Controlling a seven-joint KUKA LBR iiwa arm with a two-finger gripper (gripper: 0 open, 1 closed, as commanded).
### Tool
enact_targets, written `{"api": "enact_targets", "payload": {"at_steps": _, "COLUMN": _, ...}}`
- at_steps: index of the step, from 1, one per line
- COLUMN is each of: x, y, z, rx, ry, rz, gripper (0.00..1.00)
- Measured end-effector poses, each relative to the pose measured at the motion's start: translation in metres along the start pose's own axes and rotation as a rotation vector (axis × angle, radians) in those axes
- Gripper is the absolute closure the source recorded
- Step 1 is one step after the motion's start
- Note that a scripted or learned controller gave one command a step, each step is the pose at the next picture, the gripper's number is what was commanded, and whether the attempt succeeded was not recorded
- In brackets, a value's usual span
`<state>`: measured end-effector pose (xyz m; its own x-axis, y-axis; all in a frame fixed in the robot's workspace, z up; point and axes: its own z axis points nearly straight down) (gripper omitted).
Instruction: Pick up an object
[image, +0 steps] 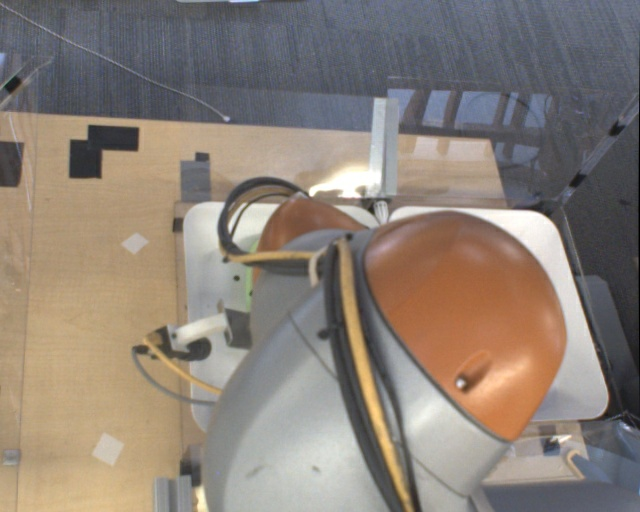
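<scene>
The arm (400, 400) lies nearest the camera, and its grey housing and large orange dome cover most of the lower and central view. Black and tan cables (352, 330) run along the housing, and a black cable loop (255, 200) rises above its upper-left side. A second, smaller orange section shows behind the loop.

The gripper is hidden beneath the arm body, so its state cannot be told. No object to be picked can be made out in the bins (the arm screens nearly all of both interiors).

To the left of the housing, a white fitting (200, 330) with a black end projects outward, and thin tan and grey leads (165, 365) curve from it over the bench. A narrow green strip (247, 285) shows just beside the housing, over the left bin.

The left bin (205, 270) shows as a white band along its left wall. The right bin (570, 300) shows its upper-right corner and right rim.

Both bins rest on a light wooden bench (90, 320). Black tape marks (100, 148) lie on its upper-left area. A metal upright (384, 145) stands behind the bins, near where they meet. Dark carpet (300, 50) lies beyond the bench.
</scene>
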<state>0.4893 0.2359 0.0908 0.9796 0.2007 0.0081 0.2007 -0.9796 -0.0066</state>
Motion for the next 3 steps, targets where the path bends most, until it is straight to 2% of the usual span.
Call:
{"api": "enact_targets", "payload": {"at_steps": 1, "x": 0.0, "y": 0.0, "z": 0.0, "rx": 0.001, "ry": 0.0, "rz": 0.003, "gripper": 1.0}}
{"api": "enact_targets", "payload": {"at_steps": 2, "x": 0.021, "y": 0.001, "z": 0.001, "rx": 0.007, "ry": -0.015, "rz": -0.005, "gripper": 1.0}}
{"api": "enact_targets", "payload": {"at_steps": 3, "x": 0.012, "y": 0.001, "z": -0.078, "rx": -0.002, "ry": -0.001, "rz": -0.003, "gripper": 1.0}}
